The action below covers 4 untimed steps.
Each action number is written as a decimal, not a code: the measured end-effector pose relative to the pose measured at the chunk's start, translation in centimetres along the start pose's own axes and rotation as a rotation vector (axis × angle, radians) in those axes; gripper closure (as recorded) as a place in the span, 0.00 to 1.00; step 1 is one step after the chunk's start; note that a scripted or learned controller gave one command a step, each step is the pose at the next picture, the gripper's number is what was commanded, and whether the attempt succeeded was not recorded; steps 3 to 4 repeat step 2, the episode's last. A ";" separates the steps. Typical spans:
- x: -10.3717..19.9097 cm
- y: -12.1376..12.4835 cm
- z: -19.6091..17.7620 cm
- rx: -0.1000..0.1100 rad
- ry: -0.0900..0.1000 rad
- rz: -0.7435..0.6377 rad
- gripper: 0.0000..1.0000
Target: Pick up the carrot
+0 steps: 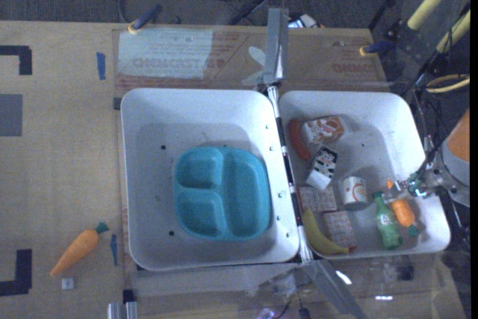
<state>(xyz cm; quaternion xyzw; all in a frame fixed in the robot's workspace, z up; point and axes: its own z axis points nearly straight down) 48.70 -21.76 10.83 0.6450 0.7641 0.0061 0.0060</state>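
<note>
A small orange carrot (pixel 403 212) lies in the right white bin (pixel 388 107), near its front right corner and beside a green bottle (pixel 386 221). A second, larger carrot (pixel 75 251) with a green top lies on the wooden bench, outside the bins at the front left. My gripper (pixel 417 186) reaches in over the right bin's right rim, just above and slightly right of the small carrot. Nothing shows held in it.
The right bin also holds a red-and-white packet (pixel 320 132), a small black-and-white box (pixel 322 165), a can (pixel 353 190), a banana (pixel 320 234) and cracker packs (pixel 338 225). A blue divided plate (pixel 222 192) sits in the left bin (pixel 142 160).
</note>
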 end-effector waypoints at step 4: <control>4.5 0.3 -11.5 0.015 0.000 -0.010 1.00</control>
